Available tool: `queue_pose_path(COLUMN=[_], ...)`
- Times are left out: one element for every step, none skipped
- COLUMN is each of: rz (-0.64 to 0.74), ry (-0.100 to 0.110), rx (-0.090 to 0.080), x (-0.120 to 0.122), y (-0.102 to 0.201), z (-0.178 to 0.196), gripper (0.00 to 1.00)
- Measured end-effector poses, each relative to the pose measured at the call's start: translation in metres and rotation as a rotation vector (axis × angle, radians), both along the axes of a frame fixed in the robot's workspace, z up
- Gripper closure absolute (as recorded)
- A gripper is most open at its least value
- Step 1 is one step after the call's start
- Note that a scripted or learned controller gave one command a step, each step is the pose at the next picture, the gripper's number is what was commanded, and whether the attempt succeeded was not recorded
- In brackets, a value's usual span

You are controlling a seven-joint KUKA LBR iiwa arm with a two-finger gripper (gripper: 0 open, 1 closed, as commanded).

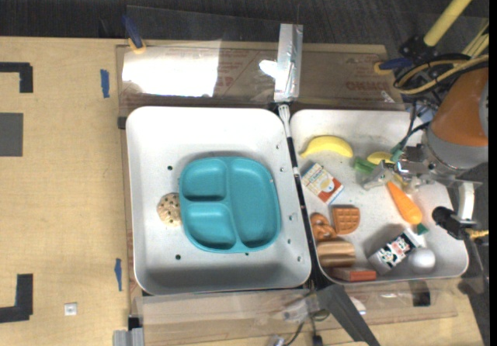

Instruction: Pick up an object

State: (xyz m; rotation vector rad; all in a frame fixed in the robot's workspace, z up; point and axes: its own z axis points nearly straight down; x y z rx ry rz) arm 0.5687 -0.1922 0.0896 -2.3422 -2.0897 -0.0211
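One carrot (405, 203) just beside the gripper (390, 170): probably light, stiff, slippery. Best taken across its middle. Cannot tell the gripper's opening

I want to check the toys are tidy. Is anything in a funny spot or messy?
One thing stands out: the cookie lies alone in the left bin, on the bin floor against the left edge of the teal divided plate, not in a compartment. The other play food is jumbled in the right bin; nothing looks spilled or broken.
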Motion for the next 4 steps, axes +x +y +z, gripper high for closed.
queue_pose_path(rz=[0.010,0.012,0.239,0.289], ry=[0.003,0.001,-0.004,0.002], rx=[-0.008,-0.012,-0.014,-0.015], x=[0.051,0.052,0.101,0.096], y=[0.006,0.005,0.066,0.076], z=[-0.002,0.008,0.108,0.117], gripper=[0.00,1.00,1.00,1.00])
